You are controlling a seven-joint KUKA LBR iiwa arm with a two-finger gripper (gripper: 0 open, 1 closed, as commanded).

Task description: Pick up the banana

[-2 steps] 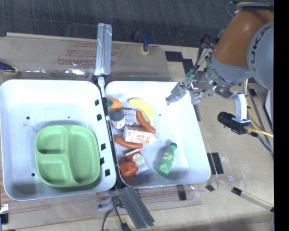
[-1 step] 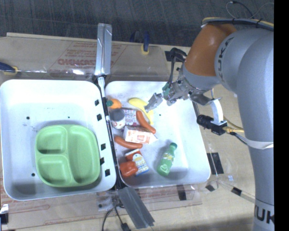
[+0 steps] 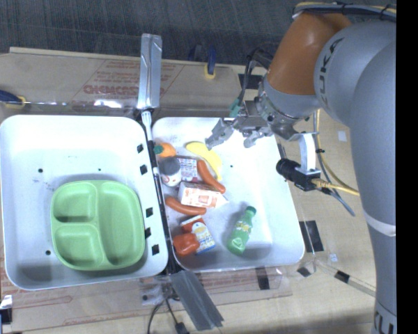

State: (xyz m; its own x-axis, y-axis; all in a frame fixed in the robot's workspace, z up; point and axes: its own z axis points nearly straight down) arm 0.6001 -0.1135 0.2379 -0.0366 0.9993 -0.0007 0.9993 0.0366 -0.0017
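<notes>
Banana (image 3: 207,153) lies in right bin (image 3: 282,207), 11 o'clock corner, hemmed by clutter. Your tool (image 3: 233,135) hovers at its 2 o'clock, fingers spread, nothing pinched (likely lining up for descent).

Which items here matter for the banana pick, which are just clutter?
Job: banana, gripper hovering above the right bin.

Lying about: green bottle, small carton, sausages, carrot, green divided plate in the left bin.
</notes>
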